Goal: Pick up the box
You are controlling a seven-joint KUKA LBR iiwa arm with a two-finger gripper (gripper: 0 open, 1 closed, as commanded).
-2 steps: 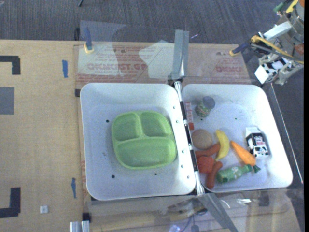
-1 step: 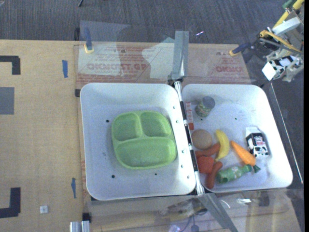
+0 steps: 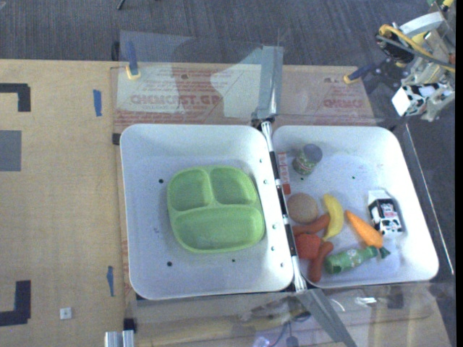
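Arm (image 3: pixel 427 56) cut off at right edge

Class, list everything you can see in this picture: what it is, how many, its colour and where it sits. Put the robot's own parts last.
Bins: two, white, side by side on the bench.
Divided plate: one, green, left bin.
Box: one, black and white, right bin, right side.
Carrot: one, orange, beside the box.
Banana: one, yellow, right bin middle.
Bottle: one, green, lying near the front.
Can: one, grey-topped, right bin rear.
Gripper: one, white and yellow, top right, outside the bins.
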